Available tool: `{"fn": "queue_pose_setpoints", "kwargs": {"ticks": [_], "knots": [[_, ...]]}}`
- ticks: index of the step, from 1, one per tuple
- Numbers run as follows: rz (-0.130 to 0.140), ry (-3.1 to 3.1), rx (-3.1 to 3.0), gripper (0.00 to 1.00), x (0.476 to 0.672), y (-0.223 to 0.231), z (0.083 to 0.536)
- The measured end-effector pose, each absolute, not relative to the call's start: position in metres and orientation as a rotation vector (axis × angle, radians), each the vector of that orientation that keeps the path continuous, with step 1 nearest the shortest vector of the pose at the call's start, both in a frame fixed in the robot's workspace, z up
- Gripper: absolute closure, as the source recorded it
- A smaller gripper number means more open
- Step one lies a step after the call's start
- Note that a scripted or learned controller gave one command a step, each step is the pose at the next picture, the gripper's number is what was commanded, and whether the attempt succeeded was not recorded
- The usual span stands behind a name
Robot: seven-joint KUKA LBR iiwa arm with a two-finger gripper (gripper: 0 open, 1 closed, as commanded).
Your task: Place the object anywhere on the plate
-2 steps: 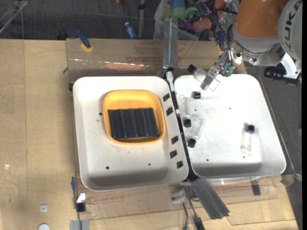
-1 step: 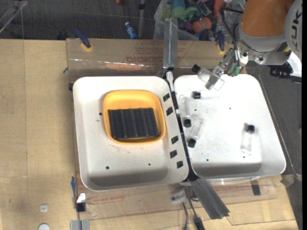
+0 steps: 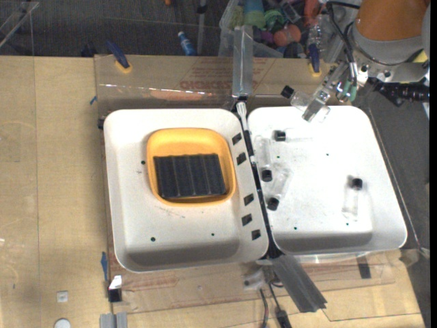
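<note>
A dark ribbed slab [image 3: 189, 176], flat and roughly rectangular with raised ridges running front to back, lies on the yellow plate [image 3: 158, 144]. It covers the middle and near part of the plate's floor and sits wholly within the rim, with a band of bare yellow showing on the far side. The plate rests in the left bin [image 3: 123, 203], towards that bin's centre and slightly nearer its far wall, with white floor showing all around it. The right bin [image 3: 328, 210] touches the left one along a shared edge, where a row of small black tabs [image 3: 246, 180] runs from back to front. Scattered in the right bin are several small clear pieces with black ends: one near the right side [image 3: 352, 195], one near the far left corner [image 3: 278, 137], and two more close to the shared edge [image 3: 266, 175] [image 3: 272, 202]; what they are is too small to tell. The gripper [image 3: 315, 109] hangs over the far rim of the right bin, well apart from the plate and the slab, tilted down and to the left. Whether it is open or closed cannot be told from this angle, and nothing can be made out in its grasp. Above it the arm [image 3: 389, 9] rises to the upper right, its orange band in plain sight. Behind the bins stands a clear tub of colourful toys [image 3: 280, 9], and the whole setup sits on a pale wooden bench [image 3: 48, 183].
</note>
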State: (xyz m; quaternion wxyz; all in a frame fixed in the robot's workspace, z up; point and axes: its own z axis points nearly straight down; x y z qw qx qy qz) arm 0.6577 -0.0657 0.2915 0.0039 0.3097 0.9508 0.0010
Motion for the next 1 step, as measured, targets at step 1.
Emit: {"fn": "queue_pose_setpoints", "kwargs": {"ticks": [1], "knots": [[0.005, 2.979, 0.973, 1.00, 0.6594, -0.0715, 0.3013]]}}
